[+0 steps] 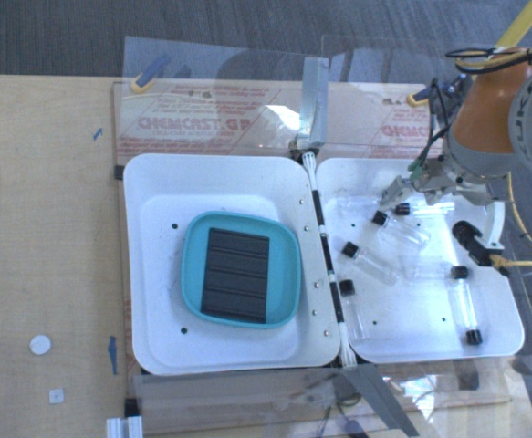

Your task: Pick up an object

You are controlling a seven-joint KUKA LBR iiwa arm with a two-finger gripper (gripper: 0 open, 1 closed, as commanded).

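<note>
Several clear vials with black caps lie scattered in the right bin [494,340]. One vial [467,305] lies lengthwise near the right wall, another vial [366,261] sits left of centre, and a third vial [350,310] rests by the left wall. My gripper [412,188] hangs over the bin's upper middle, below the orange band [486,108]. A black cap [401,209] lies just under it and another black cap [379,217] slightly to its left. The grey wrist hides what is directly beneath the gripper.
The left bin [147,272] holds a teal tray [192,272] with a black ribbed block [237,274] in it. A clear plastic sheet [211,121] stands behind both bins. A yellow cable [521,263] and a black part [467,236] hang at the right bin's right side.
</note>
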